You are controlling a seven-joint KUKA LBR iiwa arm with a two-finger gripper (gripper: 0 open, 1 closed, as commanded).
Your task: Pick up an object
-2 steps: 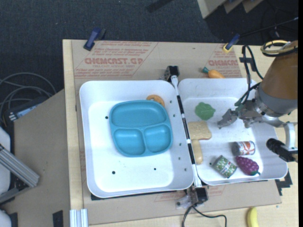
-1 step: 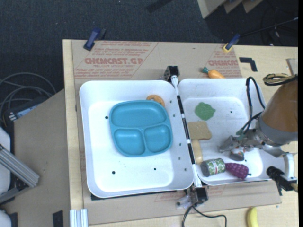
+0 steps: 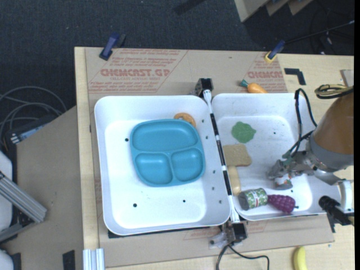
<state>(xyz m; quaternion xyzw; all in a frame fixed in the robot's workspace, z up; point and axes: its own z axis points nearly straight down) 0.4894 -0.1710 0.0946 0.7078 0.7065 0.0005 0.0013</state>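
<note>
In the right bin (image 3: 264,103) lie a green flat round piece (image 3: 243,131), a tan slice of bread (image 3: 237,155), a green can on its side (image 3: 252,198) and a purple bunch of grapes (image 3: 281,202). My gripper (image 3: 283,174) is low in this bin's right half, just above the grapes and to the right of the bread. Its fingers are small and blurred, with a bit of orange-brown showing at the tips. I cannot make out whether anything sits between them.
The left bin (image 3: 112,167) holds a blue divided plate (image 3: 167,152) with an orange ring-shaped item (image 3: 185,118) behind it. An orange carrot-like toy (image 3: 254,87) lies on the bench behind the right bin. A yellow item (image 3: 300,257) rests at the bench's front edge.
</note>
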